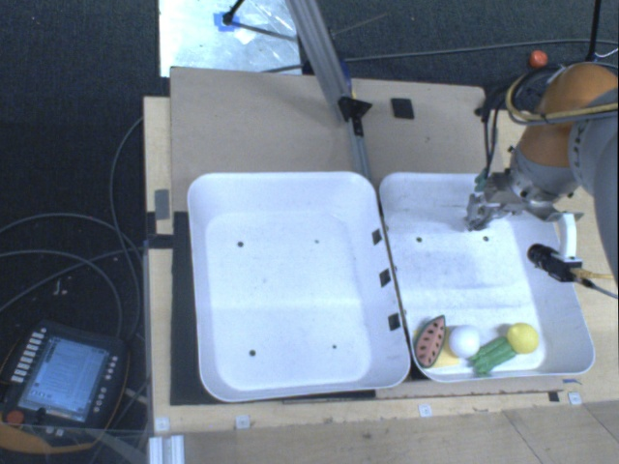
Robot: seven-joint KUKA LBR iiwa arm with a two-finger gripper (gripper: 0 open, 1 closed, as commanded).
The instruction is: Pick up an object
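Hovering my end effector [481,211] over the right bin's [455,259] far end; finger state: cannot tell. White ball [464,340] at near edge among toys: likely light, smooth, rolls. Grip across its middle.

This is a robotics lab. A grey KUKA arm [566,133] with an orange band reaches over a plywood table [261,124] bearing 2 shallow white bins [280,269]. Left of the table, a teach pendant [60,375] with a lit screen lies on dark carpet [68,114] among loose cables [126,162]. Behind the table, a metal camera pole [324,51] slants up.
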